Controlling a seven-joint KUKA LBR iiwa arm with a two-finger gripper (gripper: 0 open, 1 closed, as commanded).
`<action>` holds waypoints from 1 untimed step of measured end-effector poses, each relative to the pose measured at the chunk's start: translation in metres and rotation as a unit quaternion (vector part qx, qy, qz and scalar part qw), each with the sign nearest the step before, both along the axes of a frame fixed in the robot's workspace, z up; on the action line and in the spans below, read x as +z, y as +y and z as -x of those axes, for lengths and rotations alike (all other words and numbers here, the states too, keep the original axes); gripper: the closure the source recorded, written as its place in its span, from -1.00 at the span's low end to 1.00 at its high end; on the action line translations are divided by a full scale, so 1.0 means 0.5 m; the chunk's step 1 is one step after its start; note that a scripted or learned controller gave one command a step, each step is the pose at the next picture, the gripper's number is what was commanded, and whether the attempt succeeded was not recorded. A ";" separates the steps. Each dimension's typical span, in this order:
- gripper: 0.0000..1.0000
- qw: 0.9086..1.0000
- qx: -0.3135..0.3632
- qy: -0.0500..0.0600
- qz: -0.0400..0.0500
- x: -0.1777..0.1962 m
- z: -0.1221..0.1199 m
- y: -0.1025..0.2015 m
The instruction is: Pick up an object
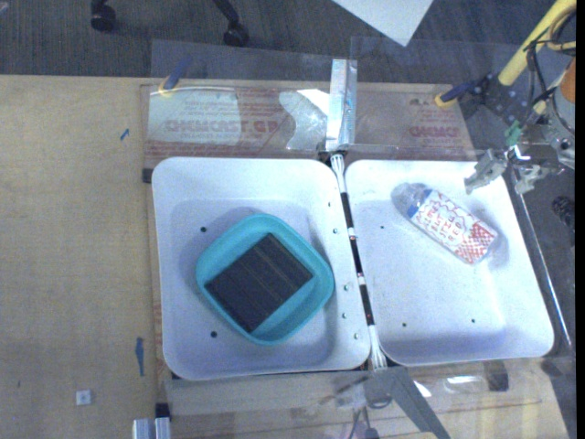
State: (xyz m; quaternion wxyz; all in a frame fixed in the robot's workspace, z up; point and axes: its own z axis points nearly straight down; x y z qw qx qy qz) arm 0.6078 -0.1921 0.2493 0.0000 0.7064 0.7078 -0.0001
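A clear plastic bottle (445, 222) with a red and white patterned label lies on its side in the right bin (457, 323), toward the back. In the left bin (183, 337) rests a teal square dish (265, 278) with a dark slab inside it. My gripper (501, 174) hangs over the back right corner of the right bin, to the right of the bottle's cap end and apart from it. It is open, and there is nothing between its two grey fingers (481, 172).
A metal divider (339, 117) stands upright behind the seam between the bins. Clear plastic sheets with red lettering (219, 126) line the back of the bench. Cables and a yellow hose (539, 35) run at the upper right beside the arm.
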 end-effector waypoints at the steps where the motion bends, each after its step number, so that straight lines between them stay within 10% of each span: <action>1: -1.00 1.000 0.013 -0.001 0.001 -0.037 -0.038 0.009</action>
